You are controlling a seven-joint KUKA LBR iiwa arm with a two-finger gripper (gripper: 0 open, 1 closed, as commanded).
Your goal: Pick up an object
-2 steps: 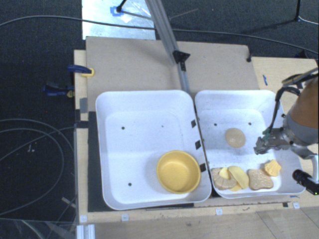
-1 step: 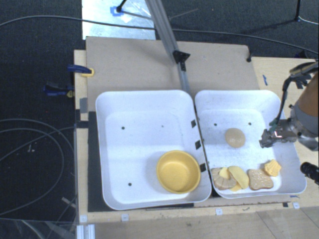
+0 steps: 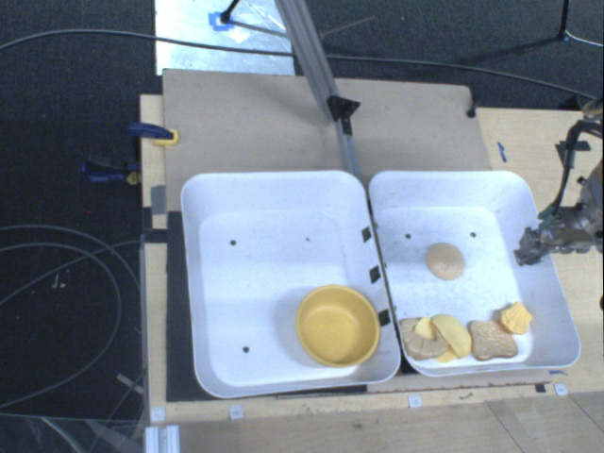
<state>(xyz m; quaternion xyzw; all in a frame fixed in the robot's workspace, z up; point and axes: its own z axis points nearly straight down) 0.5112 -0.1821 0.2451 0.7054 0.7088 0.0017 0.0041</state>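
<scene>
Camera view: claw [image 3: 530, 249] at right bin's [image 3: 543, 215] rim, grip state perhaps unreadable.

Arm and fingers mostly lost at the right edge

The gripper [image 3: 530, 248] is showing as a dark, blurred clump at the right bin [image 3: 543, 217] rim, the arm being cut off by the frame. The tan pieces [image 3: 427, 340] along that bin's front wall are overlapping, too small to name; the worktop [image 3: 283, 111] is running past the bottom edge.

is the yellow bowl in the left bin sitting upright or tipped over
Upright. The round yellow plastic bowl rests on its base in the left shallow white bin, with its open mouth facing up and its full rim and inside visible.
</scene>
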